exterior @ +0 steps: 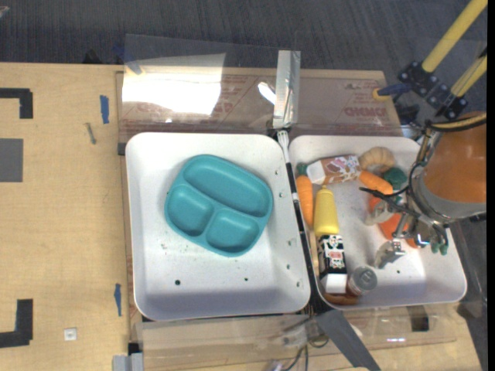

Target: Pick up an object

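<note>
The right bin [437,284] holds several small items. A yellow bottle [326,212] lies beside an orange carrot-like piece [305,198] along its left wall. Below them rests a black-and-white carton [333,255], with a grey-capped jar [362,279] at the front. At the back lie a snack packet [340,168], a beige lump [377,158], an orange piece [376,182] and a teal item [396,178]. My gripper [393,252] hangs low over the bin's right half, just below a small orange object [389,225]. Whether it touches anything is unclear.
The left bin [155,284] carries a teal divided plate [220,204]. A metal divider [285,91] and a clear sheet stand behind the bins. The arm's orange band [460,165] overhangs the right bin's right edge. Brown bench surface [54,230] lies to the left.
</note>
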